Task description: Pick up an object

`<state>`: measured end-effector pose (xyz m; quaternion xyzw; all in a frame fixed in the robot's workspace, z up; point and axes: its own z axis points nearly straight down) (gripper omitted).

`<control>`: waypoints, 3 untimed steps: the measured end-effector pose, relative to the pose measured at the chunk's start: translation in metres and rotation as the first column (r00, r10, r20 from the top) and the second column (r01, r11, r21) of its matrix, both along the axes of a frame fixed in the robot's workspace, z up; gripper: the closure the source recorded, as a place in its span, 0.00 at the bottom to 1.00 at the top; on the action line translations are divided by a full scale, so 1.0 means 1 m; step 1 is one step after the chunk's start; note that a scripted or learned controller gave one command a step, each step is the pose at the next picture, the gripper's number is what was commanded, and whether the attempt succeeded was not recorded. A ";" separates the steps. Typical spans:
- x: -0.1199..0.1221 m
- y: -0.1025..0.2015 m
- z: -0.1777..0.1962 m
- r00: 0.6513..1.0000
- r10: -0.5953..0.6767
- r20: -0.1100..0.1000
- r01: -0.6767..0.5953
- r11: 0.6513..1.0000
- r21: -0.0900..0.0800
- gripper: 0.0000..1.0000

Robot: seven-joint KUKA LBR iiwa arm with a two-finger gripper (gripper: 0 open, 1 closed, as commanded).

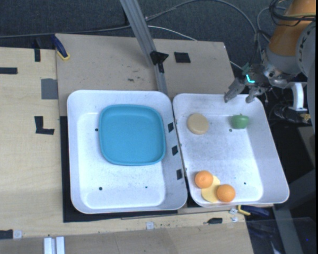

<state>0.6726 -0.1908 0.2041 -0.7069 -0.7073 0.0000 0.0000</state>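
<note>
My gripper [241, 95] hangs over the far rim of the right bin [265, 142], its two fingers spread apart and nothing between them, so it is open. Just below it in the bin lies a small green object [239, 121]. Left of that rests a beige round piece [197, 124]. Near the bin's front edge sit two orange balls, one [203, 179] to the left and one [226, 193] to the right, on a flat yellow disc [209, 192].
The left bin [79, 142] holds a blue square plate [131, 134]. A grey metal bar [143, 33] slants down from the top to the bins' far edge. Cables trail across the dark floor behind the bench.
</note>
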 end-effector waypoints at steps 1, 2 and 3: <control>0.000 0.000 0.000 1.000 0.000 0.000 0.000 1.000 0.000 0.00; -0.004 -0.005 -0.061 1.000 0.000 -0.006 0.000 1.000 0.001 0.00; -0.006 -0.005 -0.115 1.000 0.000 -0.005 0.000 1.000 0.001 0.00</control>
